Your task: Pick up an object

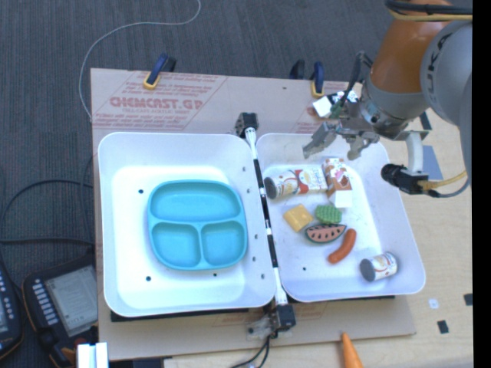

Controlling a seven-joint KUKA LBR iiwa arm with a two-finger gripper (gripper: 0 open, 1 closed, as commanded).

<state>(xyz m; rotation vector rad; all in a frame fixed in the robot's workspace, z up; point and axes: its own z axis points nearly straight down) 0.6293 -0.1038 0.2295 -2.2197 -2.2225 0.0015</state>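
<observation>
The nearest candidate is the snack box (336,173), lying flat at the back of the right bin (399,282), just below the gripper (340,140). It looks like light printed card: stiff along its edges, likely to dent if squeezed across its broad face, so a hold across the narrow sides seems best. Beside it to the left lies a can (288,184) on its side, smooth and round, which would probably roll or slip from a pinch unless taken across its body. In front sit a yellow block (298,218), a green piece (328,214), a watermelon slice (325,232) and a hot dog (342,246), all small toy food, light and hard by the look. A second can (378,267) lies near the front corner. The gripper hovers with its fingers spread wide, holding nothing. The left bin (123,159) bears a blue tray (198,225).
</observation>
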